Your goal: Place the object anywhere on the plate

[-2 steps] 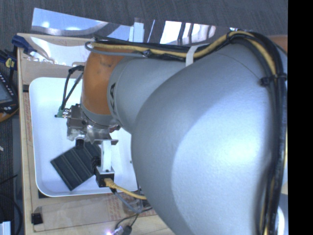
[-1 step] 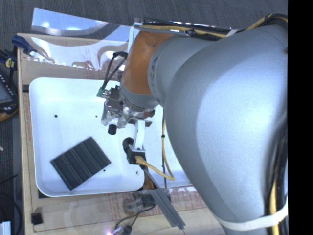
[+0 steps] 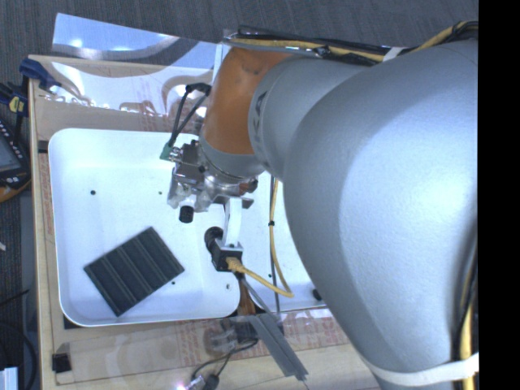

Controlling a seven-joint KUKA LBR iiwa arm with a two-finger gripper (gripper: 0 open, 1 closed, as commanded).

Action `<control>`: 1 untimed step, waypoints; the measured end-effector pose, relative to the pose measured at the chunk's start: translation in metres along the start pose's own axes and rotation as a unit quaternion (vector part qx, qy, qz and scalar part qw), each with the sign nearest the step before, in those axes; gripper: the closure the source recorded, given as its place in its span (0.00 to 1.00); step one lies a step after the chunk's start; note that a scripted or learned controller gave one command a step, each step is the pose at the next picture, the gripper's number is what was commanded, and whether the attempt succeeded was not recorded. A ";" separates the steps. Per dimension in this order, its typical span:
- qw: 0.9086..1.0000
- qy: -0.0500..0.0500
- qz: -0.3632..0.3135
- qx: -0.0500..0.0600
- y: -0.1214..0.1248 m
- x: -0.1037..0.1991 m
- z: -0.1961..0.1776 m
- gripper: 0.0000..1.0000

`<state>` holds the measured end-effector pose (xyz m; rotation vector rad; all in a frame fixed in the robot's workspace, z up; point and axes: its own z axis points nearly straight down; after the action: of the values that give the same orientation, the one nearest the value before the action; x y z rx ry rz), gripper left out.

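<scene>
Approach seems the step in hand: the end effector (image 3: 195, 197), whose opening I cannot tell, hangs at two o'clock from the dark ribbed plate (image 3: 134, 270), so the next move needs travel toward eight o'clock.

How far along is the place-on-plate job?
Done: nothing that shows. The dark ribbed slab, presumably the plate, lies in the left bin with nothing on it.
In hand: the pincer hangs over that bin, up and right of the slab. Whether it carries anything is too cluttered to tell.
Left: getting the object onto the slab and letting go.
</scene>
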<state>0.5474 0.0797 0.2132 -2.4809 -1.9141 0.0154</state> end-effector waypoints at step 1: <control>0.998 0.000 0.055 -0.002 -0.088 0.047 0.047 1.00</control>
<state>0.4738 0.1475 0.1669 -2.5859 -1.7754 0.0123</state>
